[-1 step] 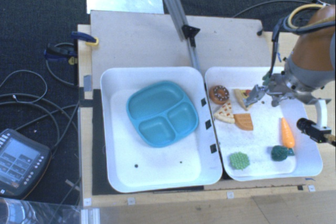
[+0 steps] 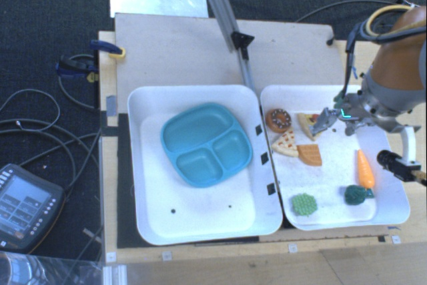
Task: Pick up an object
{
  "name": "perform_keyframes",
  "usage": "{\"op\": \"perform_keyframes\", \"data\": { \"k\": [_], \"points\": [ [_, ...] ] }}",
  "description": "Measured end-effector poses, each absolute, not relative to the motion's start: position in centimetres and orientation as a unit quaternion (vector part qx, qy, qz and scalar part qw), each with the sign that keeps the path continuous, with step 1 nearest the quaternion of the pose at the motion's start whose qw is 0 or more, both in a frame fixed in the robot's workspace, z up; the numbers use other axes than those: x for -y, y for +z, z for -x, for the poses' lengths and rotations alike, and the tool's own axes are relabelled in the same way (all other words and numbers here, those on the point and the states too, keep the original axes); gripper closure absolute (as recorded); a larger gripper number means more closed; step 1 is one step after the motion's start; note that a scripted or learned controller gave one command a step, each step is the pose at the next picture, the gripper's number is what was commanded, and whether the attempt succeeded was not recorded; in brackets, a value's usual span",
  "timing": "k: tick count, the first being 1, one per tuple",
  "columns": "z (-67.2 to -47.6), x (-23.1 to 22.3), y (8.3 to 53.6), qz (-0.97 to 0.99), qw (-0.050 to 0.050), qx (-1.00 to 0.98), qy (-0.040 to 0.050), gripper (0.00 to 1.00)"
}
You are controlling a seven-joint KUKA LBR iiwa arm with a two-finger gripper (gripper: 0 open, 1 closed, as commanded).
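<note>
Looking down from the camera view, the counter [image 2: 200, 50] bears two white bins side by side. The left bin [image 2: 153, 210] holds a blue divided plate [image 2: 205, 143]. The right bin [image 2: 393, 207] holds the toy food: a donut [image 2: 278, 119], a pizza slice [image 2: 286, 143], an orange wedge [image 2: 309, 155], a carrot [image 2: 365, 169], a dark green broccoli [image 2: 357, 194] and a light green round piece [image 2: 304, 204].

The gripper [image 2: 325, 122] hangs low over the upper middle of the right bin, right at a small yellow and red piece [image 2: 308, 123] that lies just beside the donut. Whether its fingers are spread or closed cannot be told here, and nothing is seen held between them.

The likely target is that yellow and red piece. To do the grasp well, the gripper should centre over it, keep clear of the donut and the pizza slice close by, descend straight, close fully, then lift slowly to check the hold.
</note>
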State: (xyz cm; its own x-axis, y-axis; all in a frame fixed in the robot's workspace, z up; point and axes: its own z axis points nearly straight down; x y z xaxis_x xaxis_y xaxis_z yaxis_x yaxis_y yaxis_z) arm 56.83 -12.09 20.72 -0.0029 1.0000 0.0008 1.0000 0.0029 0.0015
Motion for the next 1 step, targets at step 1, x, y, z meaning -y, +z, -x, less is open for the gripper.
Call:
{"op": "perform_keyframes", "data": {
  "k": [1],
  "points": [
    [-56.93,11.97,16.54,-0.707,-0.001,-0.707,-0.0009,0.00]
  ]
}}
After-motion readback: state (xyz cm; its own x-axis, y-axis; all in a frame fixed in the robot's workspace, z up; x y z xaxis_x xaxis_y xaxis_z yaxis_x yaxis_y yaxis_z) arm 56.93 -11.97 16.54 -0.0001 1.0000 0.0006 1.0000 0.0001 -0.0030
